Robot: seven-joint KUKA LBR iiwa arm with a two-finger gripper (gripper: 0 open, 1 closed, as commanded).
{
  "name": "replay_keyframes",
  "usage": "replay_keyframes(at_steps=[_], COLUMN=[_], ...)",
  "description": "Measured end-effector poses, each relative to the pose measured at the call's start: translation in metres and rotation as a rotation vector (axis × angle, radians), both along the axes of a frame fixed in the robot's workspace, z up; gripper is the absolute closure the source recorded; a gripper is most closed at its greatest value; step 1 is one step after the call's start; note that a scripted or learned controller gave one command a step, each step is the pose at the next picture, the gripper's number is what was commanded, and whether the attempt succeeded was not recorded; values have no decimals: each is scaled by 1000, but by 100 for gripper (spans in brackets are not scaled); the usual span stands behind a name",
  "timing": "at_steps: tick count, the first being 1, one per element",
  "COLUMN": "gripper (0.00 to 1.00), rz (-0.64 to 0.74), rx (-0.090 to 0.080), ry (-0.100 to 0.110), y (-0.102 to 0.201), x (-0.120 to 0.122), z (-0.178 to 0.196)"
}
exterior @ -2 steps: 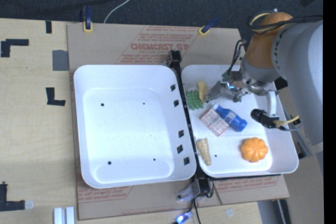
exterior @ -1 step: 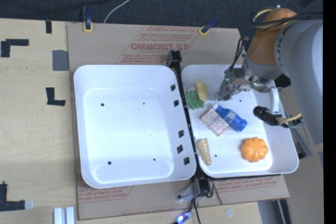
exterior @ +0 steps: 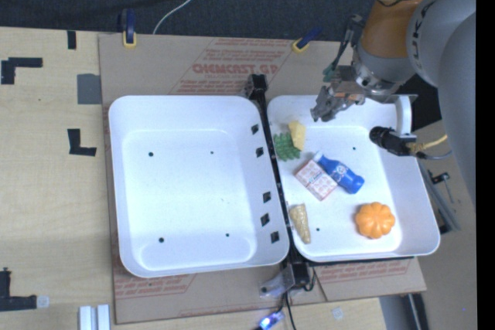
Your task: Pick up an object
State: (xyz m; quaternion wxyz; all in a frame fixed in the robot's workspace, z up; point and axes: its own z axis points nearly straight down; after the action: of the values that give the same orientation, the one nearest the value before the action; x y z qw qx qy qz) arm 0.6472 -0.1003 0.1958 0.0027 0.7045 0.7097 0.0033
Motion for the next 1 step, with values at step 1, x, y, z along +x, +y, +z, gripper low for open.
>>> replay_keyframes(at_steps=[1], gripper=[100], rz=[-1], rx=[1], ry=[13], y=[66], x=[-42], z=[-8])
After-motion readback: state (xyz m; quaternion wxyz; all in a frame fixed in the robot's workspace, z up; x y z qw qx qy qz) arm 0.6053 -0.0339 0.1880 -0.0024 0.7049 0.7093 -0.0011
